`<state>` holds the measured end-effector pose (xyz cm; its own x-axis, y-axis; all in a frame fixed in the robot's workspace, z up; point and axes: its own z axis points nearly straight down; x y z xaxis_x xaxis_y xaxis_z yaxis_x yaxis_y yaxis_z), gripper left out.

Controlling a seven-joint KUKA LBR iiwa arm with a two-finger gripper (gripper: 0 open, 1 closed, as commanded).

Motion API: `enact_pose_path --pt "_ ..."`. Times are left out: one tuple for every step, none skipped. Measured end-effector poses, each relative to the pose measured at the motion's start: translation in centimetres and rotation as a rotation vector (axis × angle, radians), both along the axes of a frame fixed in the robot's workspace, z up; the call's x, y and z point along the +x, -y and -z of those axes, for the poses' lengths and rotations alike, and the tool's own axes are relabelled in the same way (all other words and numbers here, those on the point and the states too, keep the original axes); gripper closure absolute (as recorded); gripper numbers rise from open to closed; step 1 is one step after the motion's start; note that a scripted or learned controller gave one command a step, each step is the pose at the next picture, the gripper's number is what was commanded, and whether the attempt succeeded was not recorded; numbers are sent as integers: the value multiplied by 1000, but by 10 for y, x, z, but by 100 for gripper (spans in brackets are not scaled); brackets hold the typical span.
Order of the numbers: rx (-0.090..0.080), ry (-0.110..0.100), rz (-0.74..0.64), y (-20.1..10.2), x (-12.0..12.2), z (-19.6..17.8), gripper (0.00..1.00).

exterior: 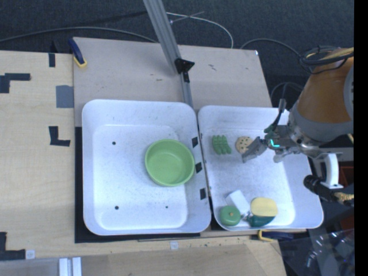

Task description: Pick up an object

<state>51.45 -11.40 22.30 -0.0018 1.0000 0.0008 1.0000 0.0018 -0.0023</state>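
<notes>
My gripper (265, 153) hovers over the right bin (299, 211), near its upper middle, with its fingers spread open and nothing between them. One fingertip (250, 152) lies just below and to the right of a tan speckled cookie-like piece (243, 142). Left of that piece lies a small green ridged object (221, 144). At the bin's front edge sit a white block (237, 199), a green round piece (230, 215) and a yellow object (265, 205) resting on something teal (261, 219).
The left bin (103, 171) holds a light green bowl (169, 163), upright near its right side. A grey metal pole (164, 27) slants down to the bins' shared rear corner. Cables trail across the dark floor behind the bench.
</notes>
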Motion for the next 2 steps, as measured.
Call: enact_pose_path --pt "0 -6 1 5 1 62 0" --pt "1 -6 0 -2 -2 108 0"
